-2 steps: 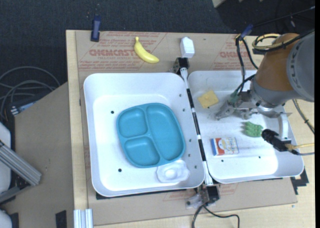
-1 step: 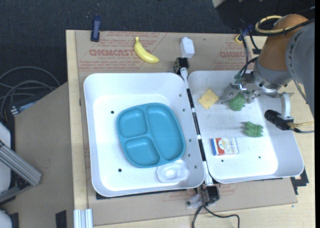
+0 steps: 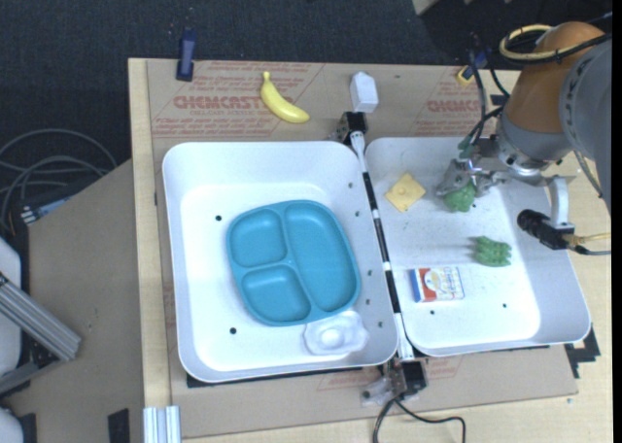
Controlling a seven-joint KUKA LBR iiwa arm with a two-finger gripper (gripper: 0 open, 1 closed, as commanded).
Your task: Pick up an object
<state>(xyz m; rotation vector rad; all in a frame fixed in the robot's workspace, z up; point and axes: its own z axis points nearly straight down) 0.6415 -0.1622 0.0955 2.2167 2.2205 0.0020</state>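
The left bin [image 3: 194, 266] contains a blue divided plate [image 3: 292, 261] and a clear cup [image 3: 333, 336], while the right bin [image 3: 544, 320] contains a yellow wedge [image 3: 405, 191], a small card [image 3: 434, 285], a green object [image 3: 493, 252], and the gripper [image 3: 465, 179] pinching a green item [image 3: 460, 198].

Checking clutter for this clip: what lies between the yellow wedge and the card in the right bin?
Nothing in the camera view: bare white bin floor runs from the yellow wedge to the card.
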